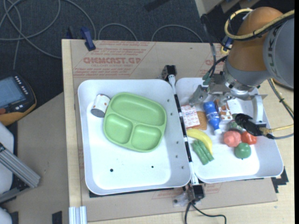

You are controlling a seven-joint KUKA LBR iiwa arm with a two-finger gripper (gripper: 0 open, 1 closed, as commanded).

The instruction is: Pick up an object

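Light is even and fairly bright, from overhead. The 2 white bins [93, 171] read near blown-out, w/ soft glare on the green divided plate [134, 121] in the left bin. Shadows are short and faint, tucked just under the plate's rim. Focus is soft overall; small items right of the plate look smeared. Dark carpet above the bins loses detail.

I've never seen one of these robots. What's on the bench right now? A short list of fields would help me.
left bin: green divided plate; small can lying beside the plate's upper-left edge
right bin: blue bottle, banana, green pod, red tomato, green ball, small carton
arm: reaches in from the right, over the right bin's far end
hand: above the blue bottle; grip state unclear
held: nothing visibly held
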